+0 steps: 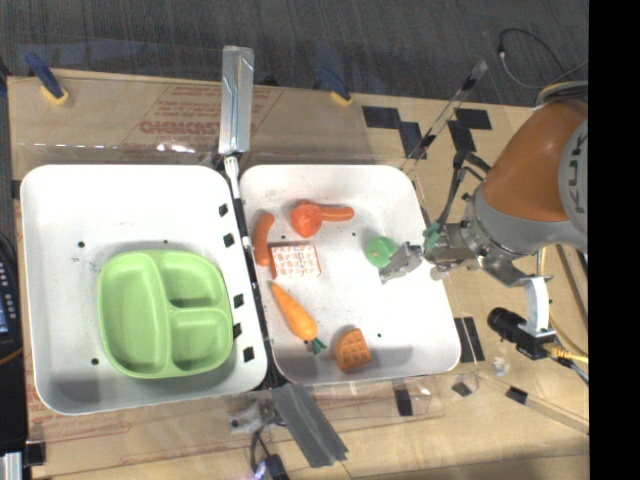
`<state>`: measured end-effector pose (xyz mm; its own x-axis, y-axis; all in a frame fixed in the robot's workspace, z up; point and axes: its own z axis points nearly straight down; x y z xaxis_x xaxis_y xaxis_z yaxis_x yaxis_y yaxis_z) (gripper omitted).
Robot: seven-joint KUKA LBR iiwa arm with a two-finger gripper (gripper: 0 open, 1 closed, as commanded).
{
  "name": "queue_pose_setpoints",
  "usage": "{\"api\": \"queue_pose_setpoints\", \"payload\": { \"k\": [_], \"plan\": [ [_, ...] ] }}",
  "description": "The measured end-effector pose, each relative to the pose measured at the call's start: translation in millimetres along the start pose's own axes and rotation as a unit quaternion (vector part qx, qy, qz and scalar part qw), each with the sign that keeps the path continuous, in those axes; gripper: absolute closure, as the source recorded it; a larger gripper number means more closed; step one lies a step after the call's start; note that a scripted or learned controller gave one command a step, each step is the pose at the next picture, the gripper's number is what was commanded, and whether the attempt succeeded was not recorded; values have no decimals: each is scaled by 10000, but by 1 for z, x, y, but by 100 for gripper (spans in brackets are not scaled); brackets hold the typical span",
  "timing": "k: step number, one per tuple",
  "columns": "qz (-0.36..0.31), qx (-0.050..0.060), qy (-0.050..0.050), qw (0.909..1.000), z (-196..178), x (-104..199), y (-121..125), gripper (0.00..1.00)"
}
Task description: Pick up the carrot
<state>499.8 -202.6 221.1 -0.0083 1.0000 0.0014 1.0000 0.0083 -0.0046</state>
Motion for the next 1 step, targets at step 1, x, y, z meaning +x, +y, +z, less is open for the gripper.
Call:
{"api": "queue_pose_setpoints", "payload": {
  "k": [1],
  "plan": [
    [-132,10,-1,9999,67,70,17,0]
  ]
}}
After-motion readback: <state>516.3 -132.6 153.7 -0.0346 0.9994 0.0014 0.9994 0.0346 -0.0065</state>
